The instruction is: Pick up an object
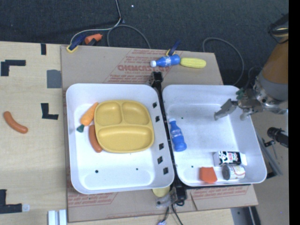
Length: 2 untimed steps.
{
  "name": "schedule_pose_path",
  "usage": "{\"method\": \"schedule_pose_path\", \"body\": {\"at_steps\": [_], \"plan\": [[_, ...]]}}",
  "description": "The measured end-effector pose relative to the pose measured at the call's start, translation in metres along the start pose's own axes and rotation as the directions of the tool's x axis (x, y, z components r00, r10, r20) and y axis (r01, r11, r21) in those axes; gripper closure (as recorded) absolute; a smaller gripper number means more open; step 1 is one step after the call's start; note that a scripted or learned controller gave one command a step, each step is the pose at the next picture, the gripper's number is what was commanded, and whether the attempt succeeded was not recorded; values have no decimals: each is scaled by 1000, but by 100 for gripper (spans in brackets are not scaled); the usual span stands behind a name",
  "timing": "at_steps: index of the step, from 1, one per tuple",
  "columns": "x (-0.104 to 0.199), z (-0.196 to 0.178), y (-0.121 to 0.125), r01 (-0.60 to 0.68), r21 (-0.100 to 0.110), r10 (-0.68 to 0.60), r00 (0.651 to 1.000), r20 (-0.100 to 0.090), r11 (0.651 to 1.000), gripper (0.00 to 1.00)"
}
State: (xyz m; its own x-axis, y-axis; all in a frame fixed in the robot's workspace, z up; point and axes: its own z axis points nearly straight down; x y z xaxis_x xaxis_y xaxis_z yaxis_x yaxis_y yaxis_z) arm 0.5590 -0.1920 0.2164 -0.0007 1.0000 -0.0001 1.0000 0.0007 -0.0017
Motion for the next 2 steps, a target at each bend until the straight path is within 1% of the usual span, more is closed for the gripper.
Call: {"method": "schedule_pose_path", "body": {"at_steps": [1, 2], "plan": [[100, 20, -23, 9, 3, -9, 1000, -5, 1000, 0], [89, 116, -33, 4, -13, -4, 1000, -2, 1000, 0]]}}
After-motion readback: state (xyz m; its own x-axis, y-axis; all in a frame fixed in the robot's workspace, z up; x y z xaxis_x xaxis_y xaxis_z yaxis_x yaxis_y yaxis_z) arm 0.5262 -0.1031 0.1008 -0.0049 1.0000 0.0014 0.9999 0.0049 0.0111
